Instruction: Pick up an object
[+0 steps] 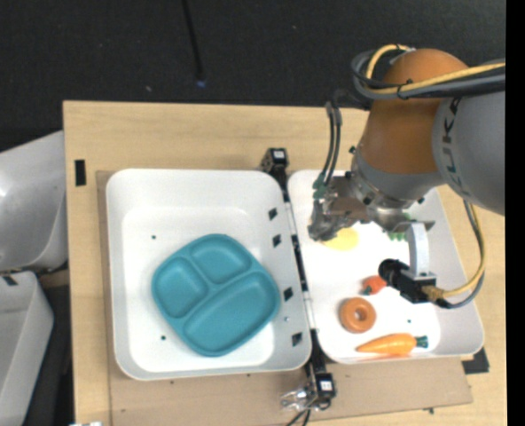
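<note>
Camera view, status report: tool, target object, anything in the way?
Tool low over right bin, at yellow object. No grasp visible. Orange ring, toy carrot lie apart. Teal divided plate in left bin.

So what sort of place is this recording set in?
Most likely a robotics lab bench set up for grasping trials. Two shallow white bins sit side by side on a pale wooden board, one holding a teal divided plastic plate, the other toy food such as an orange plastic carrot.
</note>
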### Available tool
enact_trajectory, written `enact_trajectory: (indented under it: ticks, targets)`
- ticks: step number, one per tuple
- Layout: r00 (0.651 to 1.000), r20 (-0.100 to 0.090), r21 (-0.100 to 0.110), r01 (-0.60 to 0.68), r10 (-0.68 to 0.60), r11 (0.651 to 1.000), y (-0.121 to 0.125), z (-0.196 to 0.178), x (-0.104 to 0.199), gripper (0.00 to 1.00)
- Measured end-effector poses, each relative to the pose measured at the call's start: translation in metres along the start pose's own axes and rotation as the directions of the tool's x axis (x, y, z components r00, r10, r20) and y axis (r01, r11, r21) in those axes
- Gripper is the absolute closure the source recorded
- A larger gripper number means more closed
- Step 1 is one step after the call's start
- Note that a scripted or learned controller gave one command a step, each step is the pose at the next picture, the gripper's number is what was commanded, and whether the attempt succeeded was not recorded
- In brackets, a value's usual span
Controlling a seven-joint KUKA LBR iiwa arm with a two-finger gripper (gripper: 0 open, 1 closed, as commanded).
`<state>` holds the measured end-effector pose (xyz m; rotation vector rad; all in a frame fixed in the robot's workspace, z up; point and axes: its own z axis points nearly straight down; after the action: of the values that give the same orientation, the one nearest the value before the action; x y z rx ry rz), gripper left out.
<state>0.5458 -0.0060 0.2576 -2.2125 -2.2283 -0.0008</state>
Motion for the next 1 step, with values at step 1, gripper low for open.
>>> enact_trajectory:
  ticks: [1]
  targets:
    - [1.0, 0.001, 0.0, -0.002, 0.002, 1.0, -0.0116, 0.0114, 0.0428, 1.0]
